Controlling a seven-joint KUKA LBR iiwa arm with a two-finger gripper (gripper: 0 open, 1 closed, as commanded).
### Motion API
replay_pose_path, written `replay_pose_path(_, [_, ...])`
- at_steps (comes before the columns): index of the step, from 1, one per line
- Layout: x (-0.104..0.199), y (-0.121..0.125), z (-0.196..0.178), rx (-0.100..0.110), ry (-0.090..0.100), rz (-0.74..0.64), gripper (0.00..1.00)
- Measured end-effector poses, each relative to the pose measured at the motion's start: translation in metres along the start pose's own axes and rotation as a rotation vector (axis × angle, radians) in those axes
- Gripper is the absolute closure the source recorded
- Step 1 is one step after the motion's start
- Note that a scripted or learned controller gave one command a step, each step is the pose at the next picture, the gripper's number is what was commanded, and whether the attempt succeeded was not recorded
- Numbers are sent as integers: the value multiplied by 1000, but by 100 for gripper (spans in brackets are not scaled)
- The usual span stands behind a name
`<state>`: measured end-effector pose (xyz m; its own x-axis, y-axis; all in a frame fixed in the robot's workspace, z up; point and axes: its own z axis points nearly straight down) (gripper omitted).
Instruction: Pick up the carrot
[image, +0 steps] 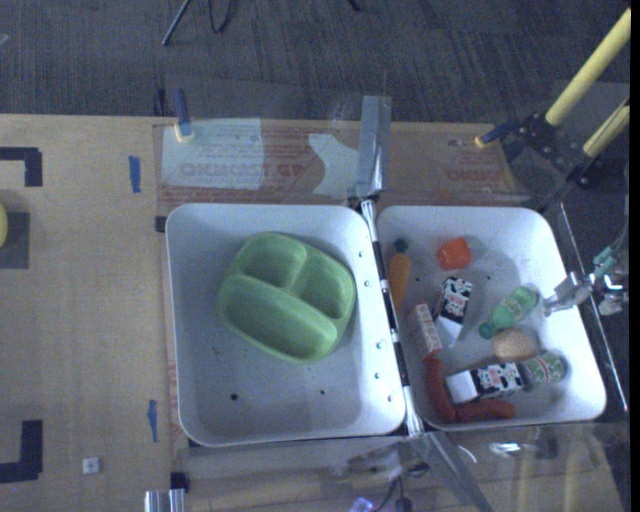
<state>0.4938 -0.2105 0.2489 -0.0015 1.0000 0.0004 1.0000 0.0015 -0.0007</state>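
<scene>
The carrot is a short orange root with a dark green tip. It lies lengthwise along the left wall of the right bin, near the far end. The gripper shows as small metal parts at that bin's right rim, far to the right of the carrot and well apart from it. Nothing is seen in its grasp.
Around the carrot lie an orange block, two milk cartons, a green bottle, a tan potato, a can and red sausages. The left bin holds a green divided plate.
</scene>
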Motion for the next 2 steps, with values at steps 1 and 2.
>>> replay_pose_path(1, [12,-3,70,-1,0,-608,0])
replay_pose_path(2, [41,-5,135,-19,-18,-907,0])
